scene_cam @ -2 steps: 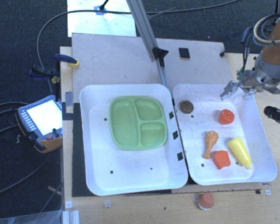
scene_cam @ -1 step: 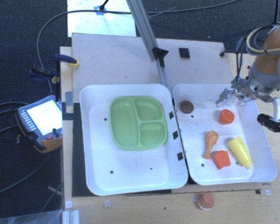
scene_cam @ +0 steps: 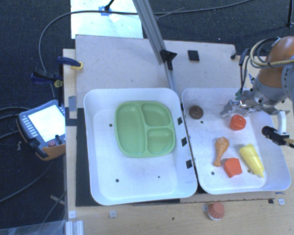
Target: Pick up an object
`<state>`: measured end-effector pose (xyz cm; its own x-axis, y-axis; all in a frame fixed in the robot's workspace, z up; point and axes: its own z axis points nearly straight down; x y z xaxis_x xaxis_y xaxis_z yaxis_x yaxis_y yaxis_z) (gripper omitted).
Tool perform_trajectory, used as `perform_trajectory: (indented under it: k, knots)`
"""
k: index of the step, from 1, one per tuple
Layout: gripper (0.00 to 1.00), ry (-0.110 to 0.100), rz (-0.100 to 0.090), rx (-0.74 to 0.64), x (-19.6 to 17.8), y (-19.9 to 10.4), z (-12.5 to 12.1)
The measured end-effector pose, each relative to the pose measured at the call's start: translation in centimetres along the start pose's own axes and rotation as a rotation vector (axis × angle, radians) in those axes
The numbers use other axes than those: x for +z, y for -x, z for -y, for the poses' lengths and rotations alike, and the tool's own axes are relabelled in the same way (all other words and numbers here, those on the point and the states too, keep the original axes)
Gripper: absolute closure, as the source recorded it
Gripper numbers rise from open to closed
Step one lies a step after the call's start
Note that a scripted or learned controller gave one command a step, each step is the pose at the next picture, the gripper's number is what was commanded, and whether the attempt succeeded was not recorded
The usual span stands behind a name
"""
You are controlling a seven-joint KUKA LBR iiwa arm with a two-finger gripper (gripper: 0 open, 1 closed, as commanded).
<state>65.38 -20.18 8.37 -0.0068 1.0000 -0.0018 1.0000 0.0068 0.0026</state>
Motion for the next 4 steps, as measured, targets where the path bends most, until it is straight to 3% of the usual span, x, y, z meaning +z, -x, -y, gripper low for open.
perform_trajectory:
  k: [1,4]
  knots:
    - [1.0,0.006,0.003,-0.003,-1.4,0.1,-0.2]
    - [1.0,0.005,0.0,-0.001,-16.0,-0.9,0.1]
